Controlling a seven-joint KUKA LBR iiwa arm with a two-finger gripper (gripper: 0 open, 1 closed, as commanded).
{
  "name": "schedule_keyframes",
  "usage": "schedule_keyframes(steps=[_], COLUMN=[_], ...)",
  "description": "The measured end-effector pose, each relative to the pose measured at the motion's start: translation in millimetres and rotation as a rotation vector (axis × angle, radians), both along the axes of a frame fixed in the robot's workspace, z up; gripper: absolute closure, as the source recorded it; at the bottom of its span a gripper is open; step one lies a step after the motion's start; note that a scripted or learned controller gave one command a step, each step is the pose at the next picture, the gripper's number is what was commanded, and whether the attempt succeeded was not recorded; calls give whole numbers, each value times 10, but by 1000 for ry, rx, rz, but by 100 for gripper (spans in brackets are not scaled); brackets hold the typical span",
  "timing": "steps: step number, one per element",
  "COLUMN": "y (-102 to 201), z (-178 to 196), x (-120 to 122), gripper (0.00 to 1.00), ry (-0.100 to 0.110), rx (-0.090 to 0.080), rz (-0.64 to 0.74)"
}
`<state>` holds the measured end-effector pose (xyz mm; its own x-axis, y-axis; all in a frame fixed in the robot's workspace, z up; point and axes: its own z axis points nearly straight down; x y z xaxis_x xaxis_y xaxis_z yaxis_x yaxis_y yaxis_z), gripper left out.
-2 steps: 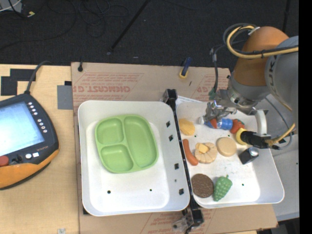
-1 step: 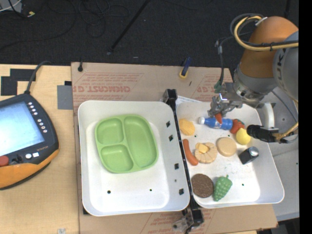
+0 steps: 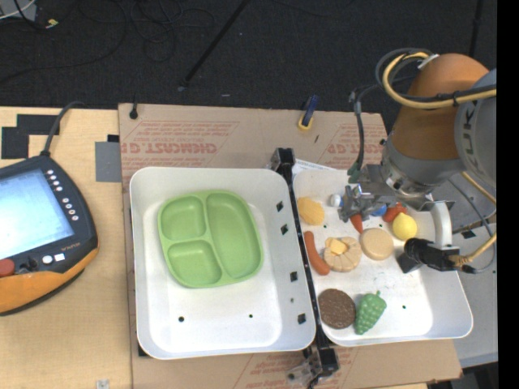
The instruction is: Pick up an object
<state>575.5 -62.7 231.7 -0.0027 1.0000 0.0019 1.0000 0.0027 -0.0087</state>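
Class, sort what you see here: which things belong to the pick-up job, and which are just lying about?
Belongs to the job:
gripper
right bin
yellow lemon
round beige biscuit
red sausage
brown cookie
green toy

Just lying about:
left bin
green divided tray
control pendant
blue clamp

Grey arm (image 3: 478, 136); orange band (image 3: 442, 108); yellow cable loop (image 3: 397, 75).

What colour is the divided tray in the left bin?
Light green; the divided tray shows clearly in the camera view.
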Motion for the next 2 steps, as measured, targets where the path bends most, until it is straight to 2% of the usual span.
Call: schedule_keyframes(steps=[1,2], y=[237,258], z=[-131,-9], x=[-536,-693], gripper=[100,100], ry=[3,-1], rx=[0,-1], rz=[-4,-6])
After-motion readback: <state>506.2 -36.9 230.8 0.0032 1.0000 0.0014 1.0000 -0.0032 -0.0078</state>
